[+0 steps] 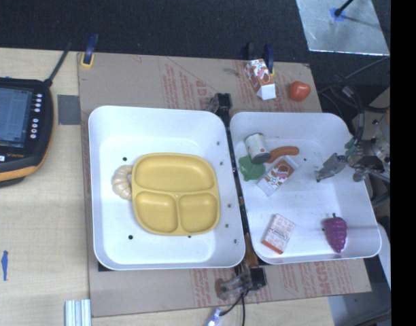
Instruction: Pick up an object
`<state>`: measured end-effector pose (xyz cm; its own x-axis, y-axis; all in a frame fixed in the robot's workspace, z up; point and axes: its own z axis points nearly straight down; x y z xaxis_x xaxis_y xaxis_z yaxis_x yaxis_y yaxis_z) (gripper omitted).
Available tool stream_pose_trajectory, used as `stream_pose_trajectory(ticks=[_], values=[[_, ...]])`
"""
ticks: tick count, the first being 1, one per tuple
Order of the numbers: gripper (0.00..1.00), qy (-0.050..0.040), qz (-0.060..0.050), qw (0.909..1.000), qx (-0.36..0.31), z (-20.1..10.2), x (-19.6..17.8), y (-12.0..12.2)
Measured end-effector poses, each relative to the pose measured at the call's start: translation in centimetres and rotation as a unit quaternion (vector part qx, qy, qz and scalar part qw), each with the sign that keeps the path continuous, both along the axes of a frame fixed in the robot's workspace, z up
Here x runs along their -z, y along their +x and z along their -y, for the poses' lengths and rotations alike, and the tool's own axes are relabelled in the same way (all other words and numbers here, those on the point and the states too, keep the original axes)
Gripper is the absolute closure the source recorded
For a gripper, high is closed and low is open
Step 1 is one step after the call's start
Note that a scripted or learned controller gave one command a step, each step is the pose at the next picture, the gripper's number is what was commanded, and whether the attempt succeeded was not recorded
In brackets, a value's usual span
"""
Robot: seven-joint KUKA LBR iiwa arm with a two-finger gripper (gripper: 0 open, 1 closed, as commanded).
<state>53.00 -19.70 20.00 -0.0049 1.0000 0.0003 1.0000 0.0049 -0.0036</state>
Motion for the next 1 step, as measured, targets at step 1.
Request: stream_pose_trajectory(ticks=[1], values=[[0.00, -0.0014, 0.003, 1.0000, -0.001, -4.53, 7.94, 6.02]])
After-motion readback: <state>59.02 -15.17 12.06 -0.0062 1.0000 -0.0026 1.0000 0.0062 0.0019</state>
